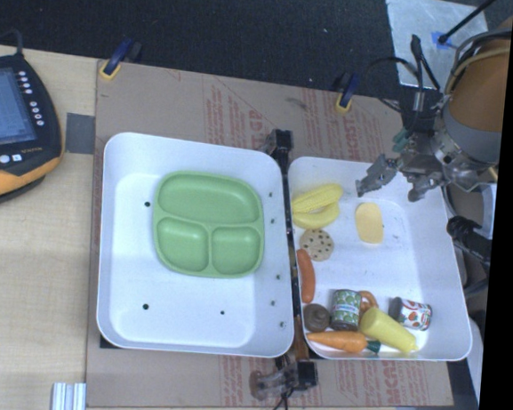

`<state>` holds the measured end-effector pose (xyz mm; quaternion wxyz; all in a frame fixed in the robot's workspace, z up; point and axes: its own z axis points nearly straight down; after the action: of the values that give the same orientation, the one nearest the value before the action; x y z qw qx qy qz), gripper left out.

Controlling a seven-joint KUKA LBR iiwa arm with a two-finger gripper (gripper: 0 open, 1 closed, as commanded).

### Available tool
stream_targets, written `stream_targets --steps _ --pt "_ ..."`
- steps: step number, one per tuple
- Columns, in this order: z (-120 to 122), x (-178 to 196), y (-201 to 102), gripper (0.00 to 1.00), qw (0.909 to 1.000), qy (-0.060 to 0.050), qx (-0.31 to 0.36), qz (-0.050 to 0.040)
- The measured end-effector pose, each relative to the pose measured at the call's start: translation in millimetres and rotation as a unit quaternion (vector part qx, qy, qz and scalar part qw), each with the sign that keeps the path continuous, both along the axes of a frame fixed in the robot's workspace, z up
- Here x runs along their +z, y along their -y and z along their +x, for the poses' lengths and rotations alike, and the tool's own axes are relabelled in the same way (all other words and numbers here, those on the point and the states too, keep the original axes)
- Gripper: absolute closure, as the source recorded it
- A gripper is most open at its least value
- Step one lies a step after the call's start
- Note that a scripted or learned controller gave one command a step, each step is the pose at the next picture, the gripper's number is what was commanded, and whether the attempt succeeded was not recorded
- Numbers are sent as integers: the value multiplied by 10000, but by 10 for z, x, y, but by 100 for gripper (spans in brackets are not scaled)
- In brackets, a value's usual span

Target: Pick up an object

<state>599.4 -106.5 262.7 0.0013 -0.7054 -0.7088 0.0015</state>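
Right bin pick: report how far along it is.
Done: the two-finger gripper hangs over the far part of the right white bin, its jaws spread with nothing between them. In hand: nothing. The pale yellow oval piece lies on the bin floor nearest it, and the yellow banana bunch lies at the left wall. Left: descend, close on an object and lift.

Grey arm (477,94), orange band, black cables
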Motion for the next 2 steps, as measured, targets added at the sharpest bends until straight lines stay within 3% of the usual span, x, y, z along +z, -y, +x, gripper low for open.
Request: stream_targets --steps 1,2 --pt "283 -1067 570 0 10000 -17 -3 -11" --pt "292 -1716 797 0 10000 -12 3 -8"
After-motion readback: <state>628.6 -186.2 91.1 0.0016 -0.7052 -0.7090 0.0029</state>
